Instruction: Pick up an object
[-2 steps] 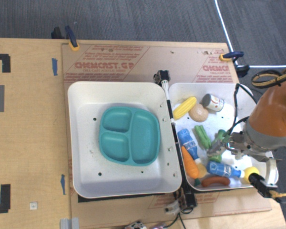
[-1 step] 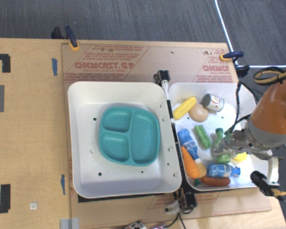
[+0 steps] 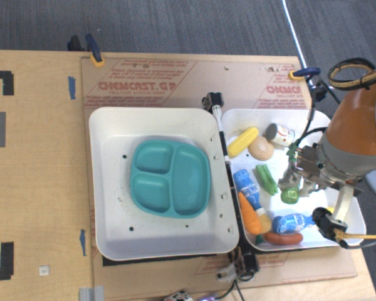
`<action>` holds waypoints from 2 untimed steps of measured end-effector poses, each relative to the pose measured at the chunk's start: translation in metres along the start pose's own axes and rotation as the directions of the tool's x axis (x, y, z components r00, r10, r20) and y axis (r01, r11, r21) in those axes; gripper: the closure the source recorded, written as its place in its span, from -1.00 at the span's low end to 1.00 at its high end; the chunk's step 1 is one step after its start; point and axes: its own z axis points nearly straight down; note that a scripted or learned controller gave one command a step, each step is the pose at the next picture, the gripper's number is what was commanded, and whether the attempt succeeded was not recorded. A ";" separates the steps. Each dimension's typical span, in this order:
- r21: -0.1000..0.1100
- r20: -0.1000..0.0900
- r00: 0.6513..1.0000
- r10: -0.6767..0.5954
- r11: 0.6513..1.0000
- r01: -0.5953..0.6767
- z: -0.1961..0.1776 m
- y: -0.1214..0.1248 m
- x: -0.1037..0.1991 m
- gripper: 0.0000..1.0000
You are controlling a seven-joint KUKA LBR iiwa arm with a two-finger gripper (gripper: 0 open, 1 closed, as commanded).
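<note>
The left bin on the bench carries a teal divided plate. In the right bin, a blue bottle lies near the dividing wall with a carrot just below it. Higher up lie a yellow corn cob, a tan round piece and a small white-and-dark item. A green pod sits mid-bin; a blue packet and a red sausage lie near the front wall. The fingers hang over the bin's middle, closed around a small green piece seen at their tips.
</note>
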 end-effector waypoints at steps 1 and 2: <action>0.001 0.001 0.882 0.472 0.882 -0.472 0.019 -0.014 0.031 1.00; 0.002 0.001 0.882 0.472 0.882 -0.472 0.019 -0.014 0.031 -1.00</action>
